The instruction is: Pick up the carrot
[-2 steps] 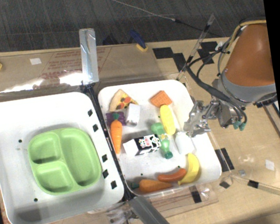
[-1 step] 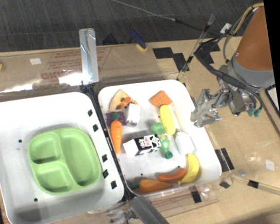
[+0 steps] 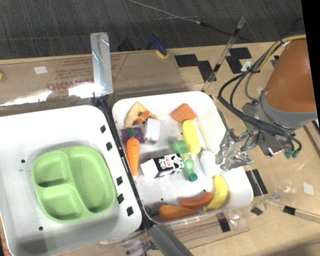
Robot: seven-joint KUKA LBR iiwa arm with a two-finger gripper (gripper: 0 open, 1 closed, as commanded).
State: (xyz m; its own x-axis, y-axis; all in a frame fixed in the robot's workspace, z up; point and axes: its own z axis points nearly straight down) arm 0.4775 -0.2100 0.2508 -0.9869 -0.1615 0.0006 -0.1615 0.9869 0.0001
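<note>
From the camera above, the carrot (image 3: 133, 153) lies along the left wall of the right bin (image 3: 226, 121), its leafy end up near a purple piece and a slice of pizza (image 3: 139, 113). The gripper (image 3: 228, 155) hangs at the bin's right rim, well apart from the carrot and holding nothing; its metal parts blur together there, so I cannot tell how it is set. Between the two lie a small milk carton (image 3: 166, 164), a green bottle (image 3: 184, 161) and a yellow corn cob (image 3: 191, 136), and a low crossing would likely knock these about. The wall is the main risk: one side of the gripper may land on the rim or slip off the carrot's rounded side. An orange piece (image 3: 173, 211) at the bin's bottom edge, beside a banana (image 3: 220, 192), could also be taken by mistake. The green plate (image 3: 73, 183) sits in the left bin (image 3: 7, 141).
</note>
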